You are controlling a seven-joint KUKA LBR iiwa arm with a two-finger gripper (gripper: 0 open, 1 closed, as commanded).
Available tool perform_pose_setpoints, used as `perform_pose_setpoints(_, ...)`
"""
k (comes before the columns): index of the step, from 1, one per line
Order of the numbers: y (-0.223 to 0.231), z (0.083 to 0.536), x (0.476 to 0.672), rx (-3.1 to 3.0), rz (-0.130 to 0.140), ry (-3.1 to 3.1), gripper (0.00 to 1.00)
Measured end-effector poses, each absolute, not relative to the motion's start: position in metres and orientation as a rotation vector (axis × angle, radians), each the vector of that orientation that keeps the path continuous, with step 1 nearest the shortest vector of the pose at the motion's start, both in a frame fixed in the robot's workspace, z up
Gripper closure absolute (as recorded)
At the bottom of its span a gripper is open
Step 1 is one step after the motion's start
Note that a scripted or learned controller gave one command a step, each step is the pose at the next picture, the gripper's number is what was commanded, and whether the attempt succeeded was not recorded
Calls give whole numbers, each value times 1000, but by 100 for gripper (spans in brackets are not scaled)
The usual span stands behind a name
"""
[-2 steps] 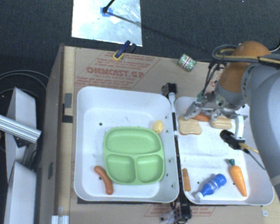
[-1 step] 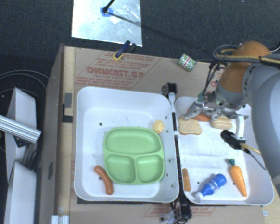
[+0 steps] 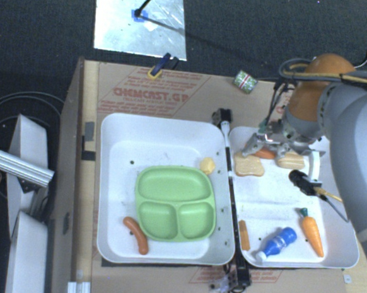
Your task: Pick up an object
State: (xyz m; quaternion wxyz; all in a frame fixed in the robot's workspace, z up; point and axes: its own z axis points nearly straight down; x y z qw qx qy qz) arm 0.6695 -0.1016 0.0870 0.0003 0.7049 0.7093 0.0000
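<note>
Camera view: gripper (image 3: 273, 145) low in right bin (image 3: 342, 259); finger state cannot be told. Toast (image 3: 249, 166) lies just below-left of it. No object lifted; pick outstanding.

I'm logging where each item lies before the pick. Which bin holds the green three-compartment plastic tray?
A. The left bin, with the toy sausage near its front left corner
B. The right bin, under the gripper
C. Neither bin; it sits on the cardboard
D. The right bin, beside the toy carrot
A: the green three-compartment plastic tray lies in the left white bin, with the orange-brown toy sausage just off its front left corner.
</note>
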Motion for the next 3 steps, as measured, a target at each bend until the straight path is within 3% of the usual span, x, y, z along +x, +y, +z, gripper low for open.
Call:
perform_pose_setpoints(2,-107,87,670,2217,1,2226,0)
perform_pose_setpoints(3,-108,99,669,2214,-10,2234,100)
